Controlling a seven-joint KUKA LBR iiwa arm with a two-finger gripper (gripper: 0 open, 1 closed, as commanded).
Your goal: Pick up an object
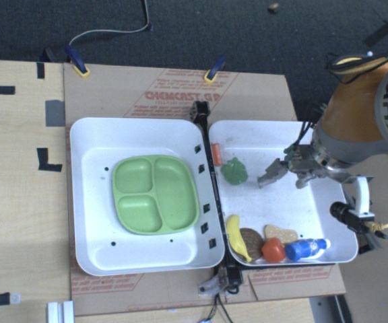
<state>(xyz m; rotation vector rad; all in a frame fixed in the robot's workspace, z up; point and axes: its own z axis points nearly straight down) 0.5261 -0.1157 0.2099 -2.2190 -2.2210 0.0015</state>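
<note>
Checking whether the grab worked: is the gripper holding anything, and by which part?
Nothing is held. The gripper hangs over bare bin floor, apart from the green toy.

Plate [156,194] in left bin [86,140]

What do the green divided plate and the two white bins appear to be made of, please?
Green divided plate: probably matte moulded plastic, given its even colour and soft rounded compartment ridges. Left bin and right bin: likely thin, slightly glossy formed plastic, with smooth rounded corners and rims; the material cannot be confirmed by sight.
</note>
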